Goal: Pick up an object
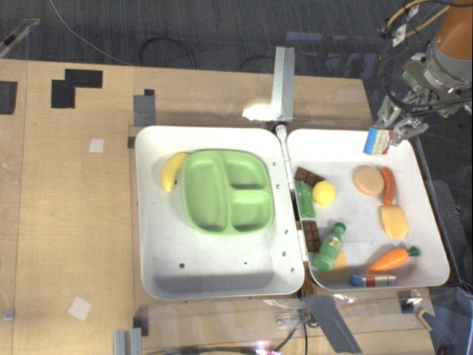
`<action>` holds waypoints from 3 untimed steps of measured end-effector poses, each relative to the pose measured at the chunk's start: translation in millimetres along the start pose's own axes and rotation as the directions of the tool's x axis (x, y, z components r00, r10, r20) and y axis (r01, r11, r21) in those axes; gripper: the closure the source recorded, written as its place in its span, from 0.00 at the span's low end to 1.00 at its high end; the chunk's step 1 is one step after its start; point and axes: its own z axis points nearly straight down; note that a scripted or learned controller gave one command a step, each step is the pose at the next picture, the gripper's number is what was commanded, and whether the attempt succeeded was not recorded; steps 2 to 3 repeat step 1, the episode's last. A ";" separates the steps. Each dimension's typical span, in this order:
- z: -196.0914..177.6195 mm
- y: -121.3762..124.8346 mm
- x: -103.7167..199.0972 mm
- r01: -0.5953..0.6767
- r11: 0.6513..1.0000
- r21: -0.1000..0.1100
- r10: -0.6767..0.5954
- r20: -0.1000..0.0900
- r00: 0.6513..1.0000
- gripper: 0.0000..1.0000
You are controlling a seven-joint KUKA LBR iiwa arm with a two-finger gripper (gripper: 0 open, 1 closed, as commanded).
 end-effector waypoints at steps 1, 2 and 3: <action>9.6 72.7 47.7 0.033 0.999 -0.009 -0.033 -0.005 0.999 1.00; 9.6 72.7 47.7 0.033 0.999 -0.009 -0.033 -0.005 0.999 1.00; 9.6 72.7 47.7 0.033 0.999 -0.009 -0.033 -0.005 0.999 1.00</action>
